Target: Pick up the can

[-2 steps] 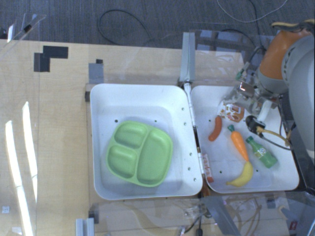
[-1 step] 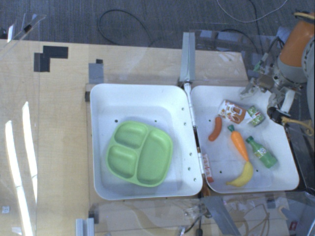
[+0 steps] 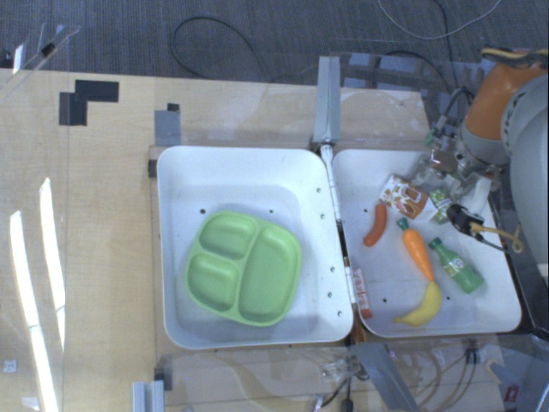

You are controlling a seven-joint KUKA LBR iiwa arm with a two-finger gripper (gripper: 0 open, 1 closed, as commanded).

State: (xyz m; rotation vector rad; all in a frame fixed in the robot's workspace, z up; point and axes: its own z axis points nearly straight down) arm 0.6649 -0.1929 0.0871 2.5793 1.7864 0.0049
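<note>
**Can close under the wrist, grasp unconfirmed**

Look for the can (image 3: 403,197) in the upper part of the right bin (image 3: 386,286), right of frame centre: white and orange label, lying on its side and tilted rather than standing. Seems to rest on the bin floor, though hard to say whether lifted at all.

Just to its right and slightly above, find the gripper (image 3: 448,172), hanging below the arm's orange band at the frame's right edge. Cannot tell how far open it is, nor whether it has hold of anything; too small and cluttered there to read. Near the can, possibly touching its right end, but not seen around it.

Below the can, note a reddish sausage (image 3: 375,224) just beside it to the lower left, a carrot (image 3: 417,252) lower down, a green bottle (image 3: 455,267) to the lower right, and a banana (image 3: 421,306) near the bin's lower rim. Further left, a green divided plate (image 3: 244,267) in the left bin (image 3: 176,174).

Judged risks:
- Rolling away on contact, given a round body lying flat.
- Closing on one end only, so tipping out during the lift.
- Catching the small pale and green item just right of the can instead.
- Nudging the can into the sausage.
</note>
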